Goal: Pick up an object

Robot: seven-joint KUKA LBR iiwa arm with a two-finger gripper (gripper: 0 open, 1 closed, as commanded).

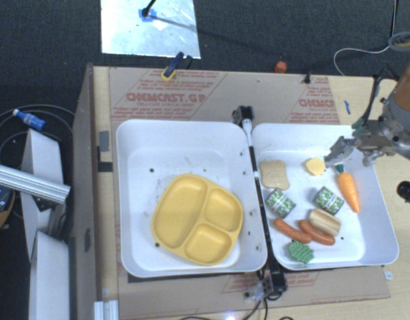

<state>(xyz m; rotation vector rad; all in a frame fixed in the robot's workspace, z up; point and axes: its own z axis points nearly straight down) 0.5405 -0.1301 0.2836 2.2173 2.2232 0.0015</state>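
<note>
Robotics lab — left of gripper, two white bins on cardboard-covered bench, toy food just beneath it, loose cables far left on dark carpet.

Carrot: orange, green-topped; laid lengthwise at the right bin's far right.
Hot dog: bun with sausage, placed near the middle.
Sausages: two, red, laid side by side.
Cheese piece: yellow, set toward the back.

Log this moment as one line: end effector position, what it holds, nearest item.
end effector: above right bin, upper right | held: nothing seen | nearest: carrot, yellow piece | left bin: yellow tray
</note>
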